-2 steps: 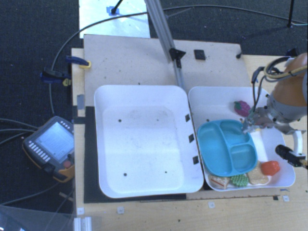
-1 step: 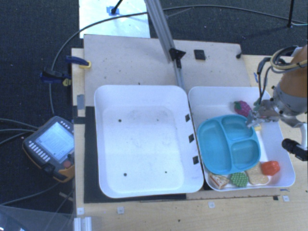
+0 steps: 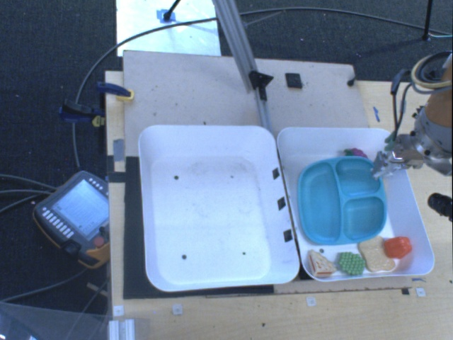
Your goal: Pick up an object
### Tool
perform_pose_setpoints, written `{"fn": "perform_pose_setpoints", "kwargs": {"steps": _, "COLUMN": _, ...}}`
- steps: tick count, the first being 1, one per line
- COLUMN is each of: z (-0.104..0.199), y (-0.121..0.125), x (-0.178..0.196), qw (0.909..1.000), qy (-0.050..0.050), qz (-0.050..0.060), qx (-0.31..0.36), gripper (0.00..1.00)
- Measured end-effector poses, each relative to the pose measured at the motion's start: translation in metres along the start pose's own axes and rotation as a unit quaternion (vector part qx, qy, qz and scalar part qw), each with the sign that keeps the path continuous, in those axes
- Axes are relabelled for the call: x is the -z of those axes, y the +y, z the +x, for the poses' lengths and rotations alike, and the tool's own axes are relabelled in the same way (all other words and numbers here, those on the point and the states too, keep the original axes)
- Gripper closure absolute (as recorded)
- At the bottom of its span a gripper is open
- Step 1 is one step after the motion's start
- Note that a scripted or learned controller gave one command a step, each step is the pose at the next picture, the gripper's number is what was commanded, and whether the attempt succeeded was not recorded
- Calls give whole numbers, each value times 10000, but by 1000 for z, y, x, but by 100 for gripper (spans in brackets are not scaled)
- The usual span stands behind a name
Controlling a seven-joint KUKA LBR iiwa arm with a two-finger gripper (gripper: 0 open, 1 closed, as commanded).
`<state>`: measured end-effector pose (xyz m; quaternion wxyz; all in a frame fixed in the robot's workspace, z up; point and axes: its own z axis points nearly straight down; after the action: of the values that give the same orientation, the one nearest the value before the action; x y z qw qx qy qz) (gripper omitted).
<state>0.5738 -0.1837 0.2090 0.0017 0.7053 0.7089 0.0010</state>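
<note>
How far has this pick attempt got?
Early. Done: the claw is over the right bin, at the blue tray's far corner. In hand: nothing visible. Left: grasp and lift something; the orange piece, bread slice and green piece lie untouched.

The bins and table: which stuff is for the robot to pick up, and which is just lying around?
For the job: pincer, blue tray, red piece, green piece, bread slice, sandwich wedge.

Lying about: handheld controller, clamps, cables.
</note>
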Motion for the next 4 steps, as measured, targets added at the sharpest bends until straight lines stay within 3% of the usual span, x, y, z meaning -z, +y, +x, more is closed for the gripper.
{"fn": "perform_pose_setpoints", "kwargs": {"steps": 1, "z": -3, "y": -8, "x": 57, "qw": 10000, "qy": -4, "qz": -2, "qx": -3, "gripper": 100}}
{"fn": "perform_pose_setpoints", "kwargs": {"steps": 2, "z": 42, "y": -21, "x": 45, "qw": 10000, "qy": 14, "qz": 35, "qx": 16, "gripper": 100}}
{"fn": "perform_pose_setpoints", "kwargs": {"steps": 4, "z": 123, "y": -16, "x": 37, "qw": 9997, "qy": -72, "qz": -217, "qx": -42, "gripper": 100}}
